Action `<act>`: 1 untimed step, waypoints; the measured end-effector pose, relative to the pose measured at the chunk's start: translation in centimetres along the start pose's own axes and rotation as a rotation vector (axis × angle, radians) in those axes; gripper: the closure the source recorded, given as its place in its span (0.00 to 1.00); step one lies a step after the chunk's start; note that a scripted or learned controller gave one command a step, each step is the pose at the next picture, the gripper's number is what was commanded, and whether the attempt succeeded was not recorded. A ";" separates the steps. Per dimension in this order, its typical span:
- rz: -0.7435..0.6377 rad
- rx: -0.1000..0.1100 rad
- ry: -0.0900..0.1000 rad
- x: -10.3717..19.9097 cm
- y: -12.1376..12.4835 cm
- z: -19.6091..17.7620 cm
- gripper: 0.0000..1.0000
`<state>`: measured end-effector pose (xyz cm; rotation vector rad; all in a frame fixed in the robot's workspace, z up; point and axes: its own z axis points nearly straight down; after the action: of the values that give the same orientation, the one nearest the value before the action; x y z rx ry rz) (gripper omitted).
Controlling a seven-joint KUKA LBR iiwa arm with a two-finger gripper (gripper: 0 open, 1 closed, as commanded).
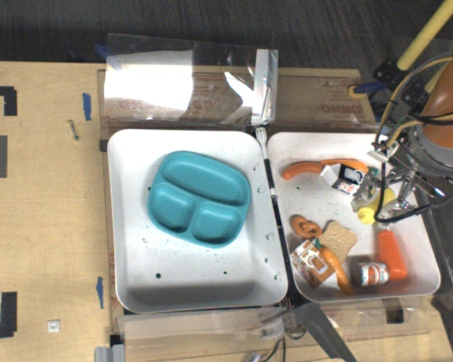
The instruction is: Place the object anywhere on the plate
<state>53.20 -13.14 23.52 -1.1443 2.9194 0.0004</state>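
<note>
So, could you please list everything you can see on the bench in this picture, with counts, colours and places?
Bins: two, white, side by side on the bench.
Plate: one, teal, three compartments, in the left bin.
Orange curved toy: one, top of the right bin.
Small black and white item: one, just below it.
Yellow item: one, under the end effector.
Cracker-like square: one, tan, right bin centre.
Carrot-like pieces: two, orange, lower part of right bin.
Small can: one, red and white, lower right.
Arm: one, grey with orange band, at the right.
End effector: one, over the right bin.
</note>
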 end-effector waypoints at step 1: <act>-0.225 0.006 -0.004 -5.8 0.9 -6.8 1.00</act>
<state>56.84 -8.54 30.30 -1.4612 2.7674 -0.0064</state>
